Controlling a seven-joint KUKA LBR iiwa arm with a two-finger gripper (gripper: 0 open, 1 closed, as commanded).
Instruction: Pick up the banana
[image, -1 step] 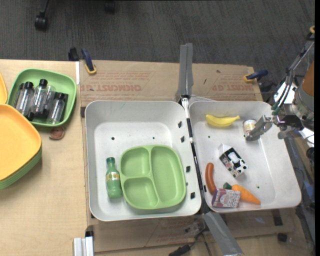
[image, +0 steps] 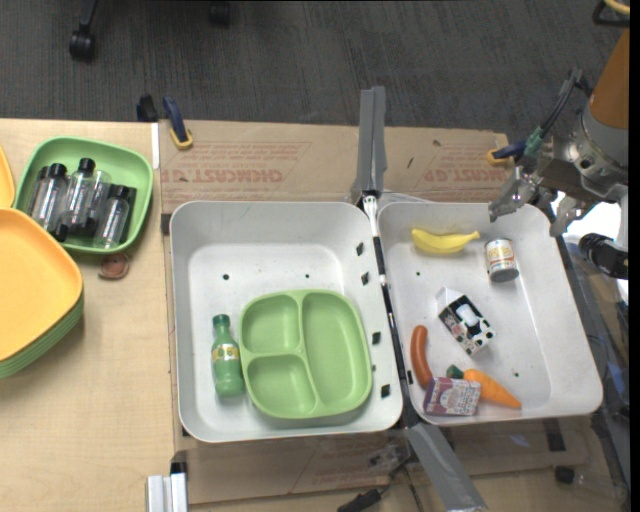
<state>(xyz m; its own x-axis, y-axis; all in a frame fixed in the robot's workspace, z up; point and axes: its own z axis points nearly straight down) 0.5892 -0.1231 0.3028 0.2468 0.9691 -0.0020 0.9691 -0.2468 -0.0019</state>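
The yellow banana (image: 445, 240) lies near the back of the right bin (image: 560, 330), curved and resting flat, left of a small can (image: 501, 260). My gripper (image: 530, 207) hangs over the bin's back right corner, up and to the right of the banana and apart from it. Its fingers look spread, so it stands open with nothing between them.
Also in the right bin are a black-and-white box (image: 467, 323), a red sausage (image: 420, 355), a pink packet (image: 452, 397) and a carrot (image: 492, 390). The left bin (image: 200, 250) holds a green divided plate (image: 303, 352) and a green bottle (image: 227, 355). A green tray of bottles (image: 85, 195) and stacked orange plates (image: 30, 290) sit at the left.
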